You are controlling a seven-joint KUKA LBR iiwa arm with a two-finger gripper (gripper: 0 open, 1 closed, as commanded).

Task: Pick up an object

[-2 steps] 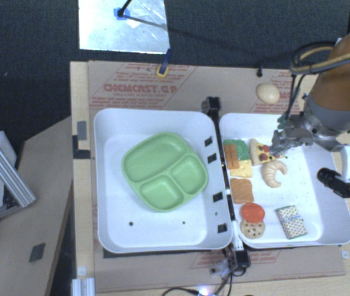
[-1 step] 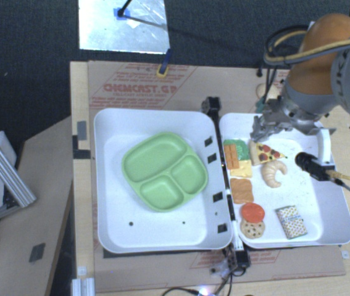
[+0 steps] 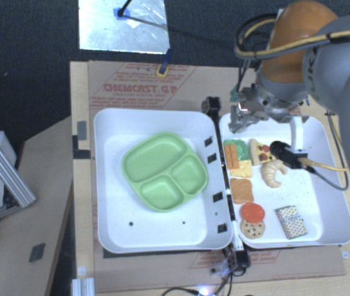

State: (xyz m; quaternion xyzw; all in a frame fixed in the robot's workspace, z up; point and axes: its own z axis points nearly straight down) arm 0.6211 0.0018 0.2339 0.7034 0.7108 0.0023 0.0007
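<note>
The claw (image 3: 241,119) is hanging over the far corner of the bin nearer the arm (image 3: 318,196), close to the divider between the two bins. Whether it is standing wide or narrow I cannot tell, since the wrist is covering it from above. I am seeing nothing held in it.

Just in front of it, the green-and-orange piece (image 3: 233,152) is lying by the divider, with the pizza slice (image 3: 258,152) right beside it and the croissant (image 3: 273,172) a little further toward the bin's middle. Beyond these, the toast (image 3: 241,190), the tomato slice (image 3: 253,213) and the cookie (image 3: 252,229) are lining up toward the near wall, and the patterned packet (image 3: 291,221) is sitting apart from them. The other bin (image 3: 113,140) is carrying the green divided plate (image 3: 165,171), and both bins are resting on the counter (image 3: 45,159).

As I judge it, the pick is not yet made, and several things are threatening it. The claw is hovering over what looks like bare floor, so a straight drop is likely closing on nothing. It is also working near the wall and divider, where a descent could be striking the rim. The nearest pieces are crowding each other, so a grip could be catching two or nudging one aside. The flat pieces are offering little edge to pinch and may be slipping out.
</note>
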